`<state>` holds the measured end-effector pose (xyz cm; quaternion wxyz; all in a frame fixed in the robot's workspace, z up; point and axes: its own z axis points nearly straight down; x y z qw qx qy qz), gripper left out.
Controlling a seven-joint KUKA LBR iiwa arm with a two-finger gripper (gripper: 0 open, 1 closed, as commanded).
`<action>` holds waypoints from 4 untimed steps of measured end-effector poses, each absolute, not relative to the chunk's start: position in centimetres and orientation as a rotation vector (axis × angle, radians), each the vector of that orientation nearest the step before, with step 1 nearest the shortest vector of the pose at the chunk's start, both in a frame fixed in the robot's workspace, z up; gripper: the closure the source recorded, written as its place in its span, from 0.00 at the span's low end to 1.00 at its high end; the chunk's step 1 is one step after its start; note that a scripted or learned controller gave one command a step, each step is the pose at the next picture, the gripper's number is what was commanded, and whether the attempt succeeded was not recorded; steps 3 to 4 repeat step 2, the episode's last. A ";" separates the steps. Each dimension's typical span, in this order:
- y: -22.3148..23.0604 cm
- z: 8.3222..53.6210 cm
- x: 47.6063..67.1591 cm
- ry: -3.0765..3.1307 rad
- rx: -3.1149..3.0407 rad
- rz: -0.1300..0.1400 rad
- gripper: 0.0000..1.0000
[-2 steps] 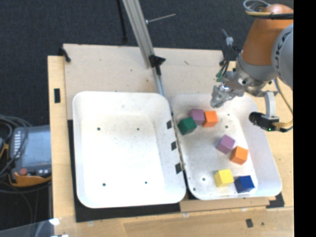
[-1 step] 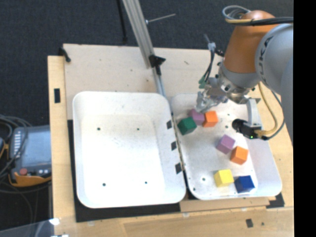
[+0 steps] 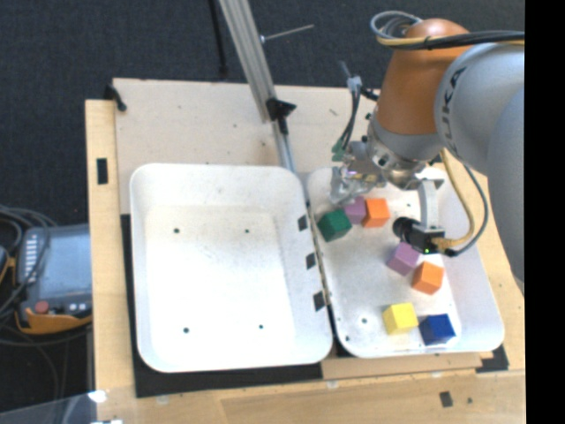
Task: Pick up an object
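Observation:
Several small blocks lie in the right bin [image 3: 364,283]. A green block [image 3: 334,226] rests near its left wall, with a small purple block [image 3: 355,209] and an orange block [image 3: 377,211] just behind it. Further forward lie another purple block [image 3: 403,258], a second orange block [image 3: 428,277], a yellow block [image 3: 399,317] and a blue block [image 3: 437,328]. My gripper [image 3: 351,182] hangs over the back left of this bin, just behind the small purple block and the green one. Nothing shows held in it.
The left bin [image 3: 221,263] sits beside the right one, their walls meeting at the middle. A slanted aluminium pole [image 3: 252,51] with a black clamp [image 3: 281,109] rises behind them. A black cable fitting [image 3: 410,231] hangs from the wrist over the right bin.

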<state>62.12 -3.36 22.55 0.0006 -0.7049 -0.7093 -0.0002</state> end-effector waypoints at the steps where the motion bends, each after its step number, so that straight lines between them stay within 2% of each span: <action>1: 1.6 23.1 59.4 -2.228 -2.212 -0.001 1.00; 2: 7.2 24.2 58.0 -2.229 -2.210 -0.001 1.00; 4: 7.2 24.2 58.0 -2.229 -2.210 -0.001 1.00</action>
